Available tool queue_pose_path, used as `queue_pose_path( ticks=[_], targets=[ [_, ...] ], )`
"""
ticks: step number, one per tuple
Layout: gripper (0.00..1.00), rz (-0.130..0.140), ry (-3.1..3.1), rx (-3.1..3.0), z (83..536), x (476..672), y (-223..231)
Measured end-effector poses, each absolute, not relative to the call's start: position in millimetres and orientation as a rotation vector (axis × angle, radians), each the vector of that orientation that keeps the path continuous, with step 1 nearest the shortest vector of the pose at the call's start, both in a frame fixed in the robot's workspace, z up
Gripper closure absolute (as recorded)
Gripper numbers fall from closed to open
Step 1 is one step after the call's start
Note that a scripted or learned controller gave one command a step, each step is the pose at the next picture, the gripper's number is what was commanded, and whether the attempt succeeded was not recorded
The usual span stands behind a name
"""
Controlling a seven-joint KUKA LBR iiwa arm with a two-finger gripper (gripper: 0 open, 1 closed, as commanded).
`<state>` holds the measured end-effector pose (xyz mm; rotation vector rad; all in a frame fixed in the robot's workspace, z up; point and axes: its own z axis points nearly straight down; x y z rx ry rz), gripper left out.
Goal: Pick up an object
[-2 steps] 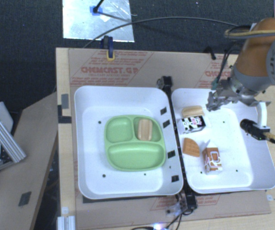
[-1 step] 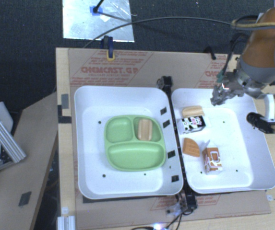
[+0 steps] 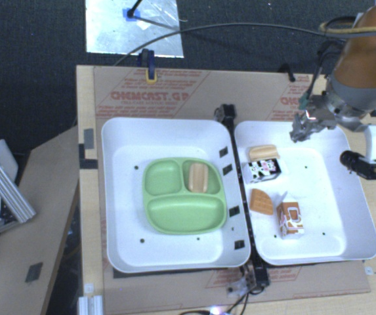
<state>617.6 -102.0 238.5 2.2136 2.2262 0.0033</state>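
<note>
Up top, your gripper (image 3: 300, 131) hangs over the right bin's (image 3: 345, 195) far edge; you cannot tell its finger state. Just below-left of it sit a bread roll (image 3: 263, 152), patterned carton (image 3: 264, 169), cracker (image 3: 261, 202) and small box (image 3: 290, 219).

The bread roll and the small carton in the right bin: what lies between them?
Camera view: the black-and-white box and a tan wedge lie between the bread roll and small carton.

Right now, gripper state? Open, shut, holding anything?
Gripper: cannot be told from this view. It hangs over the far edge of the right bin, with nothing visibly held.
</note>
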Motion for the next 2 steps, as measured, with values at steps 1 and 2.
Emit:
queue_pose_path(
  ticks=[1, 2],
  targets=[
    [1.00, 0.001, 2.228, 2.215, 230.6, 606.0, -57.2],
    [1.00, 0.002, 2.232, 2.211, 230.5, 602.6, 6.3]
  ],
)
